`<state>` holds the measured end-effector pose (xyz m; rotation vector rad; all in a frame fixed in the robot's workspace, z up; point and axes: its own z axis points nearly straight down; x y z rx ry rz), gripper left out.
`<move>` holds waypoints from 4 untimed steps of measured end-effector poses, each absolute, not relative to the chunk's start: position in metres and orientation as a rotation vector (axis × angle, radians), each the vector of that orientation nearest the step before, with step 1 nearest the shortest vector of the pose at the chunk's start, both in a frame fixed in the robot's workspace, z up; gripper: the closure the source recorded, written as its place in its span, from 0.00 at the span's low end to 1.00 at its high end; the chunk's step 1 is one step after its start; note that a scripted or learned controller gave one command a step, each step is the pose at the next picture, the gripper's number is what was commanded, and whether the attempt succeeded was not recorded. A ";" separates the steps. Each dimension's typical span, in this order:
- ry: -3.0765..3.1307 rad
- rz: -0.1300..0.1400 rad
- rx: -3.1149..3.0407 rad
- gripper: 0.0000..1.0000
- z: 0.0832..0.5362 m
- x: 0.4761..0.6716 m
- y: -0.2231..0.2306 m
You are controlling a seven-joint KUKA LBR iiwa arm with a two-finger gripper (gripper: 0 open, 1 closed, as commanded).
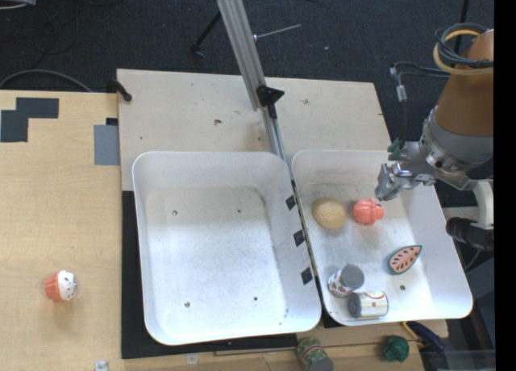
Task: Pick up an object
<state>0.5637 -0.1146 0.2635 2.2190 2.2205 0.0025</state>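
Right bin (451,301), near end: two small cans (355,290) lying down, watermelon slice toy (404,259) beside. Mid-bin: tan potato (329,214) just beside red tomato (368,212). Tomato likely light, smooth, rounded; pinch across its middle. Gripper (387,186) hovers just beyond it; finger state can't be told.

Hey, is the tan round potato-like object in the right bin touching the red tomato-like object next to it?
Apart. The camera view shows a strip of white bin floor between the tan round object and the red tomato-like object.
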 end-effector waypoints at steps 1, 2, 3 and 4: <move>2.227 -0.002 2.222 1.00 0.250 0.563 -0.070; 2.230 0.000 2.218 1.00 0.253 0.571 -0.013; 2.229 -0.004 2.220 1.00 0.241 0.578 0.031; 2.229 -0.006 2.221 1.00 0.228 0.580 0.076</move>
